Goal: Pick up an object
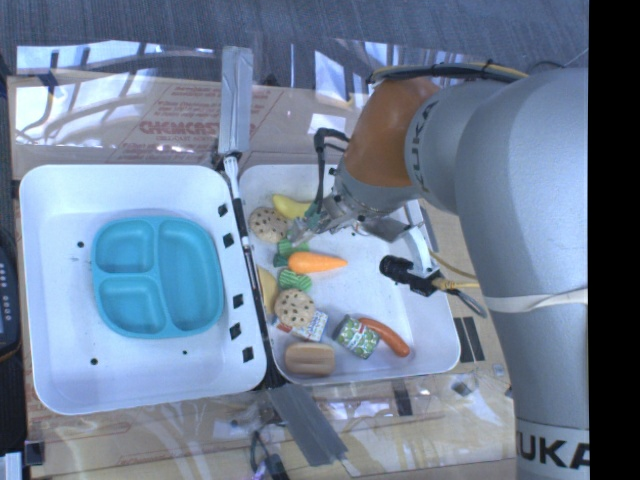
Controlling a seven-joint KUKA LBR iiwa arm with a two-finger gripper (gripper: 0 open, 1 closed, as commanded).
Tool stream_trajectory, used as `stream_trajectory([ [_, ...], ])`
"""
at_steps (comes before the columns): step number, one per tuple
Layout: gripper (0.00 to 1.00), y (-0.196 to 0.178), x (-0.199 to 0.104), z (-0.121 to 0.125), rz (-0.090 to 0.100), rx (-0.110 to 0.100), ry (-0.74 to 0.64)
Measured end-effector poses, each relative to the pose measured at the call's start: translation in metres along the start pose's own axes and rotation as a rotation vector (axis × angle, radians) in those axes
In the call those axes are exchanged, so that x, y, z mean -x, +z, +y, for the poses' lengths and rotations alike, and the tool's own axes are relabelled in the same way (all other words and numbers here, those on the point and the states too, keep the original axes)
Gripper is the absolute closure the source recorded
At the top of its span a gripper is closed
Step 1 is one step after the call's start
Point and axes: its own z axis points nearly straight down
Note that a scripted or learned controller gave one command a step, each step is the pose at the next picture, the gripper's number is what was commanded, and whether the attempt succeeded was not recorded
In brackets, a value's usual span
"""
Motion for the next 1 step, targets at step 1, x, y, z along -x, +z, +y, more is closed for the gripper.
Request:
stream_trajectory([
  [1, 1.0, -0.0408, 0.0071, 0.033, 0.004, -0.007, 0.091],
])
